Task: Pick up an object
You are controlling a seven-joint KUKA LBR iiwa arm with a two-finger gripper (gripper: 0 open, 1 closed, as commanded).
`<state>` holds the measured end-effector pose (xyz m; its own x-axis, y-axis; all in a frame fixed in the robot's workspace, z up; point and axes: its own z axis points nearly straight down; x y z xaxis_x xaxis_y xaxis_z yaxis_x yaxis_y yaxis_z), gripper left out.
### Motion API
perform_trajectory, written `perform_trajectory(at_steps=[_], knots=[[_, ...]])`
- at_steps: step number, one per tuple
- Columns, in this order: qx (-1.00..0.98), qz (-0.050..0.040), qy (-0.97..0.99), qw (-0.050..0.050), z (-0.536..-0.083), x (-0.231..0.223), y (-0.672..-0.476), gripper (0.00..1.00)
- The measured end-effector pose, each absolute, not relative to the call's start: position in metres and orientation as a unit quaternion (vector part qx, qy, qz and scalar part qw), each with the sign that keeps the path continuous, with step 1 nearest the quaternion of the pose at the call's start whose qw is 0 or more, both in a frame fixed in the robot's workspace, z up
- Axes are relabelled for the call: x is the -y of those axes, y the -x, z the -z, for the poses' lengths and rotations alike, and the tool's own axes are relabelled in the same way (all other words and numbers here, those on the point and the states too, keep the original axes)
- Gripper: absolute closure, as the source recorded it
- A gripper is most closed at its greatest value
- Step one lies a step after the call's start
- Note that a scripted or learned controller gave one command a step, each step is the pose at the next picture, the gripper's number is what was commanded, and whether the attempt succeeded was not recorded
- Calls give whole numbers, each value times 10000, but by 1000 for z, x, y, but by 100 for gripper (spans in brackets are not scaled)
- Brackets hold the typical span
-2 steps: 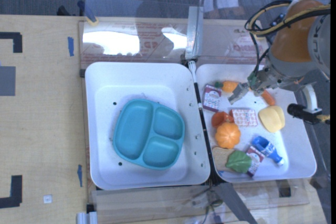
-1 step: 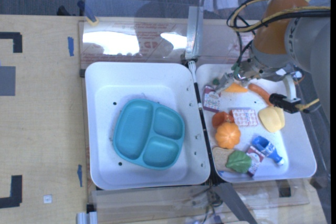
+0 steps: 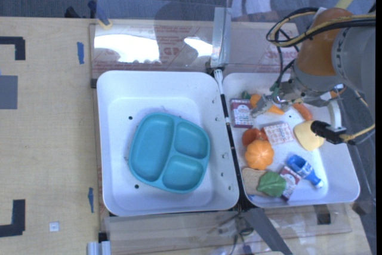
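The right bin (image 3: pixel 343 185) holds several toy foods. Among them are a dark red box (image 3: pixel 242 113), an orange fruit (image 3: pixel 259 154), a red-and-white packet (image 3: pixel 278 133), a yellow piece (image 3: pixel 308 137), a blue bottle (image 3: pixel 304 169), a green item (image 3: pixel 271 183) and a bread slice (image 3: pixel 250 176). My gripper (image 3: pixel 266 103) reaches down into the back of this bin. Its tip is just right of the red box, among small orange pieces (image 3: pixel 256 100). Nothing is visibly lifted.
The left bin (image 3: pixel 113 98) holds a teal divided plate (image 3: pixel 170 152). A ridge (image 3: pixel 225 128) separates the two bins. Clear plastic walls (image 3: pixel 221 39) stand behind them. The grey arm with its orange band (image 3: pixel 316 51) and cables hangs over the right bin's back right corner.
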<state>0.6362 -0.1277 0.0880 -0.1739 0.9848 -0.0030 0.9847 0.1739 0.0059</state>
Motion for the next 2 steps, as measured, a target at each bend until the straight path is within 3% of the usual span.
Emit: perform_trajectory(at_steps=[1, 2], knots=[[-7659, -11, -6429, 28, -98, 128, -636, 100], [-7102, -37, -7040, 18, -188, 20, -630, 100]])
